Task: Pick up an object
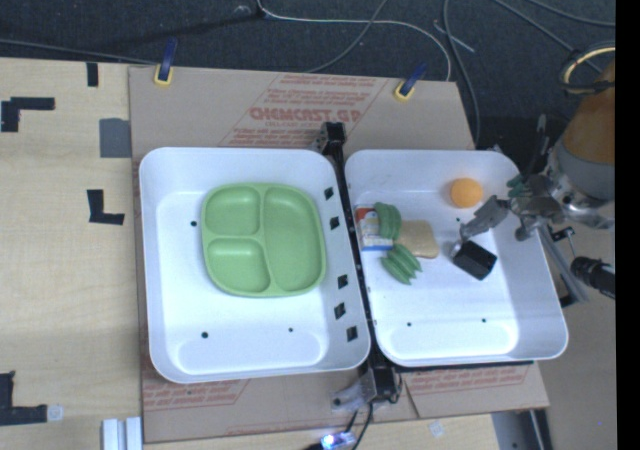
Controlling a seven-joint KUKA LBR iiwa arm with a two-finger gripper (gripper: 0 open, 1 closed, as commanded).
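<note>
While the hand [478, 238] hangs low over the right bin [530, 333], fingers spread apart with nothing between them, the candidates lie near it. Orange ball [464, 192]: just beyond the hand, free-standing; probably light, smooth, apt to roll (grip across its middle). Tan block [420, 238]: left of the hand, touching the green leafy pieces [398, 260]; probably soft, best taken across its short sides. Green divided plate [264, 239]: left bin [165, 238], too broad.
</note>
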